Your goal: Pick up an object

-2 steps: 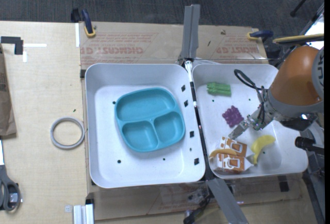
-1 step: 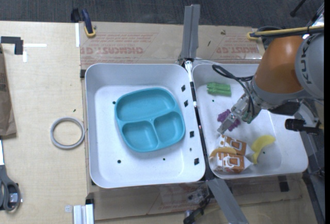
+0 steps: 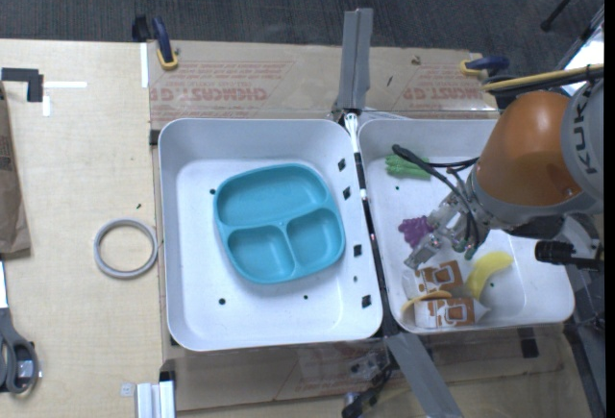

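Note:
My gripper (image 3: 434, 248) is low in the right bin (image 3: 538, 308), reaching in from the right under the arm's orange band. Just to its upper left lies a small purple object (image 3: 414, 230), close to the fingertips. Below the gripper sits a brown and white carton (image 3: 442, 304). A yellow banana-like piece (image 3: 487, 273) lies to the gripper's right. A green object (image 3: 407, 166) rests near the bin's far left corner. Nothing shows between the fingers from this angle.
The left bin (image 3: 187, 282) holds a light blue divided plate (image 3: 279, 222). On the bench to the left lie a grey ring (image 3: 126, 247) and scissors (image 3: 15, 358). A grey divider post (image 3: 356, 61) stands between the bins at the back.

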`<state>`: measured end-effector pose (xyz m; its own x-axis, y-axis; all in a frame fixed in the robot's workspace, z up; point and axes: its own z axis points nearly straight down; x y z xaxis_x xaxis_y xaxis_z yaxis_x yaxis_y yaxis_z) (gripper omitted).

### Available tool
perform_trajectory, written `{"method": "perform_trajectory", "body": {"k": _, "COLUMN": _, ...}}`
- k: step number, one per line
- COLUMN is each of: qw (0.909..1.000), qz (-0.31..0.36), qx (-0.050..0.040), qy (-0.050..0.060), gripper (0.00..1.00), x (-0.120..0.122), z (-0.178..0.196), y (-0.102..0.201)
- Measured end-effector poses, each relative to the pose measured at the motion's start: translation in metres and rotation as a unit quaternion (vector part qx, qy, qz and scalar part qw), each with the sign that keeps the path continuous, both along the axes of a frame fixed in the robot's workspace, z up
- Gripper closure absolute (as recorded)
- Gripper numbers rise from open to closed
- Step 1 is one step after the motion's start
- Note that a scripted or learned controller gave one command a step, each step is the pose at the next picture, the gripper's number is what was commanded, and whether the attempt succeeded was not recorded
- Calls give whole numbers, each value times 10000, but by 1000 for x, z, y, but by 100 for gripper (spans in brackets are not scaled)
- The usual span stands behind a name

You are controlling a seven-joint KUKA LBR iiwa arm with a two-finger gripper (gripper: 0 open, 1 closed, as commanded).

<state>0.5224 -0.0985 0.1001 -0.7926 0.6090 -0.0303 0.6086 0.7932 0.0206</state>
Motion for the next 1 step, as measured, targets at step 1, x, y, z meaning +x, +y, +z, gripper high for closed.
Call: {"method": "perform_trajectory", "body": {"k": 1, "qw": 9838, "qz": -1784, "qx": 38, "qy": 165, "gripper": 0, "x": 89, "z": -8, "y": -3}}
